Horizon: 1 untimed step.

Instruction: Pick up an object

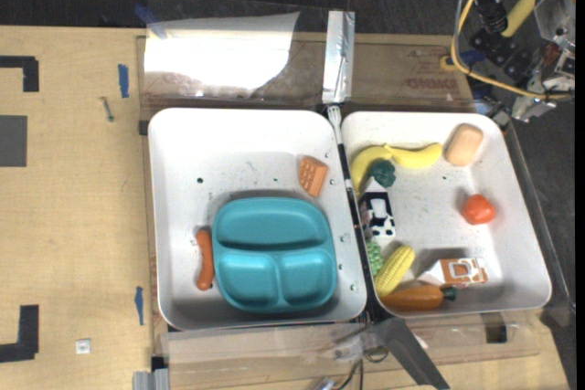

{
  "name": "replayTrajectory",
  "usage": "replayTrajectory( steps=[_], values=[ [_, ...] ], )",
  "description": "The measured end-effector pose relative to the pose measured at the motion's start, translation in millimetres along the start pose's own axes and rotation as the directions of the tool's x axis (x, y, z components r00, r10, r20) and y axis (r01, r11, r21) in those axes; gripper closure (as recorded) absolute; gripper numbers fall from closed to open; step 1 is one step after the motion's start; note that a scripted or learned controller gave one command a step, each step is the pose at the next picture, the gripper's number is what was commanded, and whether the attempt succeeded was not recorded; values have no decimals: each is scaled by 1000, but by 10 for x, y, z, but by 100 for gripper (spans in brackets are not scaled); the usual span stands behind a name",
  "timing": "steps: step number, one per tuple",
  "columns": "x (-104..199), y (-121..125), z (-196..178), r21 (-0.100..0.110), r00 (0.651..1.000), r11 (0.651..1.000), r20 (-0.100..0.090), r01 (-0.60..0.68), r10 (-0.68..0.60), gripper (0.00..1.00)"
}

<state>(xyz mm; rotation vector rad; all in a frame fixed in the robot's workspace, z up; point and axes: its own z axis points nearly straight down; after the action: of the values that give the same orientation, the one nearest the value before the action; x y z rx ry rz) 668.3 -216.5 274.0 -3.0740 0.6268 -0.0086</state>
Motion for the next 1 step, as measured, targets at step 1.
replayTrajectory(
  steps=[1],
  values=[
    [16,31,-197,0,991,991,-1,137,-137,100]
  ],
)
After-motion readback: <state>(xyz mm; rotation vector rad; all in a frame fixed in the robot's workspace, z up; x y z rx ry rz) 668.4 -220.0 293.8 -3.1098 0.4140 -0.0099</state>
